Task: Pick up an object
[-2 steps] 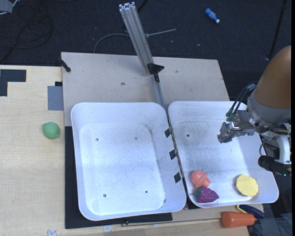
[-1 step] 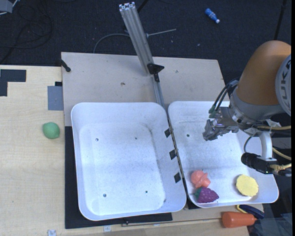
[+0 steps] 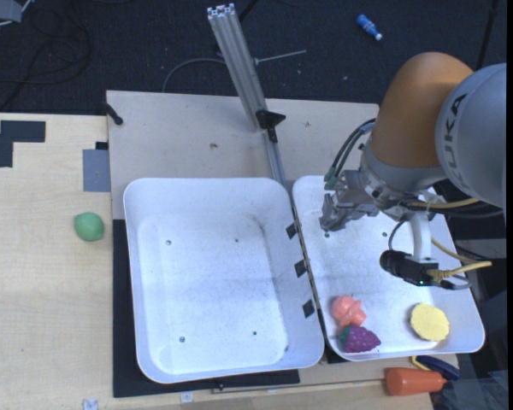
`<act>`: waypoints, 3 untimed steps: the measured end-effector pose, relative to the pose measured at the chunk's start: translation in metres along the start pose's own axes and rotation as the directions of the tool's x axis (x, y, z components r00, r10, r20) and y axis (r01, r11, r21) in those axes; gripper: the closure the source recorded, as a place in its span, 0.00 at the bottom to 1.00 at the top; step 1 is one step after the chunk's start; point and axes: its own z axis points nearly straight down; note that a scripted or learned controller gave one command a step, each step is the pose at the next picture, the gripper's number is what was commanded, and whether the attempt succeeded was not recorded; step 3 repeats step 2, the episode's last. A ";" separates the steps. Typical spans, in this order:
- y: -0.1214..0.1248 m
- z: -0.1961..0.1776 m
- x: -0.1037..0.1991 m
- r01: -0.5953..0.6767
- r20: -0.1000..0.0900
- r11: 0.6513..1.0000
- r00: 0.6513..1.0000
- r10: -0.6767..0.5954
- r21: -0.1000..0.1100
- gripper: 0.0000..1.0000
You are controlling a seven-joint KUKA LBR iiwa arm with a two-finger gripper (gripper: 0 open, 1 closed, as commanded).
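Camera view

Landmark: the right bin (image 3: 321, 196), the smaller of two shallow white bins on the desk (image 3: 188, 135).

Task things: three small objects lie in the right bin's near end. A salmon-pink lumpy piece (image 3: 349, 309) sits by the bin's near-left corner. A purple bumpy piece (image 3: 360, 340), like a bunch of grapes, touches the pink one on its near side, against the bin's front rim. A flat yellow round piece (image 3: 430, 322) lies in the bin's near-right corner, well apart from the other two.

Surface: the desk is pale wood with a black mat under the bins. The left bin (image 3: 145, 229) stands just beside the right bin, joined by black clips along the shared edge.

Around the right bin: an orange object (image 3: 415, 381) lies on the desk just in front of it. A green ball (image 3: 90, 226) rests on the desk far to its left, past the left bin. A slanted aluminium bar (image 3: 241, 67) rises behind the two bins. Dark carpet with cables lies beyond the desk, and a small blue item (image 3: 369, 27) lies on it.

Jaws: the gripper (image 3: 332, 220) hangs over the far-left part of the right bin, near the shared edge. Whether the jaws are spread or pressed together, I cannot tell.

Task things relative to the jaws: the pink and purple pieces lie nearer the camera than the jaws, well apart from them. The yellow piece lies nearer and to the right.
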 end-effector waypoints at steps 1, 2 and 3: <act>0.018 0.014 0.051 -0.002 0.000 1.000 1.000 0.002 0.002 1.00; 0.033 0.018 0.105 -0.002 0.002 1.000 1.000 0.002 0.001 1.00; 0.033 0.018 0.105 -0.002 0.002 1.000 1.000 0.002 0.001 1.00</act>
